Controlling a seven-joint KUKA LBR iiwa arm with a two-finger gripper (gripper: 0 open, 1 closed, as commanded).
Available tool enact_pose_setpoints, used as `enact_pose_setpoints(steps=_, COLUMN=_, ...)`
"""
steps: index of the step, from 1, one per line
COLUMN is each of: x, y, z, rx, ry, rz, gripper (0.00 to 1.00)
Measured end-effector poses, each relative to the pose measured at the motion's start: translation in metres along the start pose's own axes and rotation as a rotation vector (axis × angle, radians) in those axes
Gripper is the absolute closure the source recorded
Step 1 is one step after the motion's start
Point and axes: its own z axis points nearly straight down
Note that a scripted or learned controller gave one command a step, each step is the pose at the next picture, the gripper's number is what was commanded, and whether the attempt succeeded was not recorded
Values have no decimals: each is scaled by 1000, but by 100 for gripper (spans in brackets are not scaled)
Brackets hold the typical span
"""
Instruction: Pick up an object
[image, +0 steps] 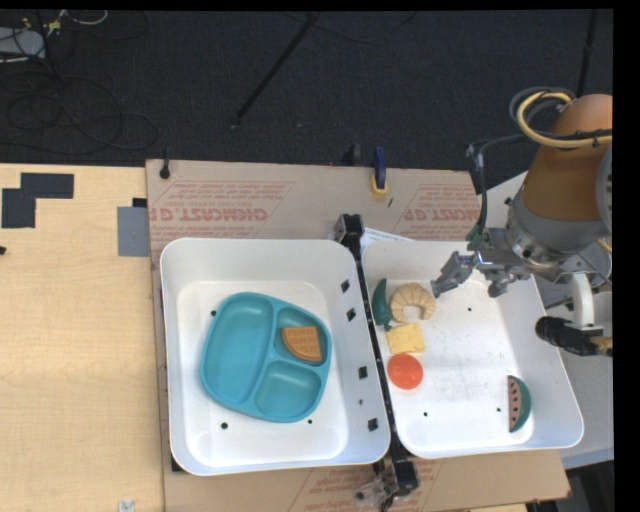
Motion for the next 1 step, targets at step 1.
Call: enact_pose_setpoints(steps=1, x=29, y=26, z=121, rx=-17, ry=-4, rz=2, gripper=0)
